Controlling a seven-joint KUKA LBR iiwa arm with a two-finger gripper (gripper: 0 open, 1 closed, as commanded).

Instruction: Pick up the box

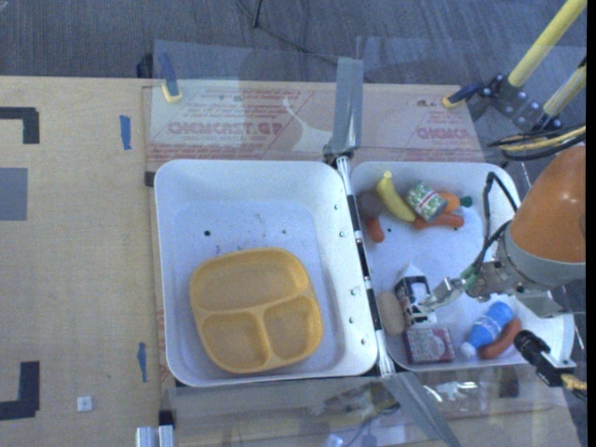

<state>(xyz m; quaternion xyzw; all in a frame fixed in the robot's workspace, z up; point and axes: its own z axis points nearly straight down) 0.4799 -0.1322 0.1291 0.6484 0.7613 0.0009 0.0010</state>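
Clutter filled the right bin (pixel 494 177): a banana (pixel 394 199), a green packet (pixel 427 199), orange sausage-like pieces (pixel 450 220), a blue bottle (pixel 487 329), a flat reddish packet (pixel 429 345) and the box (pixel 410 299), a small black-and-white carton. The box stood near that bin's left wall, just above the reddish packet and well apart from the banana group, so it offered a fairly free approach from the right. The left bin (pixel 244 189) bore a yellow divided tray (pixel 255 307), apart from the work.

The arm (pixel 557 217) reached in from the right, wrist low over the right bin. The gripper (pixel 438 293) pointed leftward, its tip at or touching the box's right edge. Whether the fingers were apart or together could not be told at this scale; no box was seen between them, so no grasp was recorded. Judgement: approach stage, with the lift not yet made. Risk noted: a sideways contact could push the box against the bin wall rather than seat it.
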